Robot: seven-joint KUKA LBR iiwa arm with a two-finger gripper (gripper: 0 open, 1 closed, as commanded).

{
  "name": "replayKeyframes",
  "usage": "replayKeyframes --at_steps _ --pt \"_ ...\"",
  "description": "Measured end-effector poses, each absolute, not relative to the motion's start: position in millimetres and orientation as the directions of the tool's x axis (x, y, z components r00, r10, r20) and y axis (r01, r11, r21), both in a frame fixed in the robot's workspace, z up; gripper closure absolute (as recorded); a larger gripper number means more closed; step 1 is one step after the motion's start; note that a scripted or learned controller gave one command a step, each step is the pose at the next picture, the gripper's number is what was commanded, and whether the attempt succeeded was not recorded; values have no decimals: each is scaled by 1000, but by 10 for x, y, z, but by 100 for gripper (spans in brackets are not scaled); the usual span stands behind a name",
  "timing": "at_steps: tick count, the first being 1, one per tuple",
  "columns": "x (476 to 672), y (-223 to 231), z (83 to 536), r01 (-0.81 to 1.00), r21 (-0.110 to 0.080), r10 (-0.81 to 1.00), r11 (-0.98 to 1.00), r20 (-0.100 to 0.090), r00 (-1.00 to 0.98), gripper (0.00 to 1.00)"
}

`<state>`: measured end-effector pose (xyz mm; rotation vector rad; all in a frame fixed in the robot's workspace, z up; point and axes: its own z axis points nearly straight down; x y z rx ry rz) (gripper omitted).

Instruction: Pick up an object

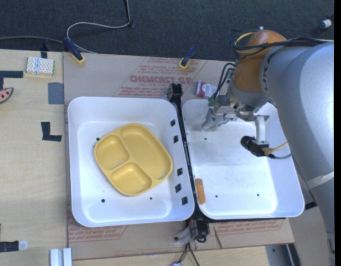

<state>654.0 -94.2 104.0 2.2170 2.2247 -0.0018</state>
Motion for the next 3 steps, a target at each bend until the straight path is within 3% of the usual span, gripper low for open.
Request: replayKeyframes --at_steps 1,2,3 --pt "6540 -943 1039 1000 0 1000 3 -2 -3 0" --pt "6539 -936 1132 1000 -1 1000 4 -1 -4 100" --pt "6539 -936 1131 1000 -1 1000 4 -1 -4 0"
